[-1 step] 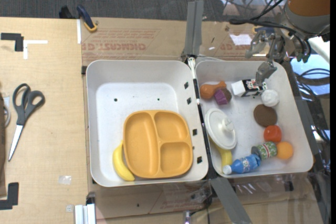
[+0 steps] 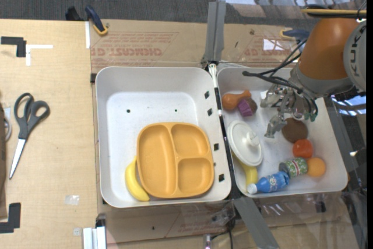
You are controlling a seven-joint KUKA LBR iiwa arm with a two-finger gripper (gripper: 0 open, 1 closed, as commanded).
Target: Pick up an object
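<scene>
Pincer [image 2: 278, 119] low in the right bin [image 2: 338, 183], fingers apart, clamped on nothing. Just beside, to the right: brown ball [image 2: 295, 130], probably light, stiff and smooth, so likely to slip; best taken across the widest middle. To the left, near: white lid [image 2: 246, 143] with small knob, harder to take hold of.

Claw [image 2: 278, 118] low, pointing left
</scene>
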